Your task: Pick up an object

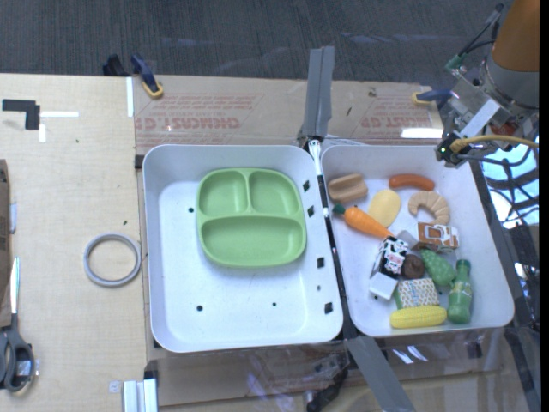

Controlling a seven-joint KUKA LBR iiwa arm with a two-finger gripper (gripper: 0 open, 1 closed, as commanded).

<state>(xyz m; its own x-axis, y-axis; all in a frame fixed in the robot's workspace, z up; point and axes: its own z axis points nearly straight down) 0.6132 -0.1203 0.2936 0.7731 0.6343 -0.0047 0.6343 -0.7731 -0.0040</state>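
Observation:
The right bin (489, 230) holds several toy foods: a hot dog bun (347, 186), a red sausage (412, 181), a croissant (429, 204), a yellow piece (385, 206), a carrot (367, 222), a cow-patterned carton (392, 257), a green bottle (461, 292) and a corn cob (418, 317). In the left bin (171, 299) lies a green divided plate (251, 216). My gripper (491, 110) hangs above the right bin's far right corner, well clear of the toys, and nothing is seen in it.
A grey tape ring (112, 258) and scissors (13, 354) lie on the wooden bench at the left. A blue clamp (146, 77) sits at the back. A metal bar (319, 93) rises between the bins at the far edge.

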